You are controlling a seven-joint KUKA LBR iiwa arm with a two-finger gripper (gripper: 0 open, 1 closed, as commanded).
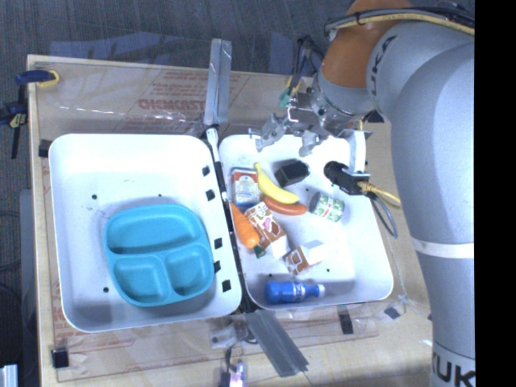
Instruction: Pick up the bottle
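**Bench w/ two bins, bottle lying at front of right bin**

You're looking down at a bench (pixel 121 87) covered w/ clear sheeting, sitting on dark carpet, w/ two shallow white bins side by side.

The bottle (pixel 294 291) is lying on its side in the right bin (pixel 367 252), along the near wall, blue body w/ a white cap pointing right. Nothing is touching it from above. Just behind it, two small brown-and-white cartons (pixel 298 258) are resting, one near the bin's middle (pixel 264 218). An orange carrot (pixel 245 228) is lying along the left wall beside them. Further back, a yellow banana (pixel 274 186) is lying across a red-orange sausage-shaped item (pixel 286 208), w/ a small can (pixel 244 188) to their left and a green-and-white can (pixel 328 207) to their right. A black block (pixel 290 171) is sitting near the far wall.

The gripper (pixel 294 131) is hovering over the far edge of the right bin, well apart from the bottle. Its metal fingers are pointing down and spread apart, w/ nothing between them. The grey arm (pixel 427 119) w/ its orange band (pixel 355 51) is reaching in from the right.

The left bin (pixel 81 184) is holding a blue divided tray (pixel 157 252) in its near half.
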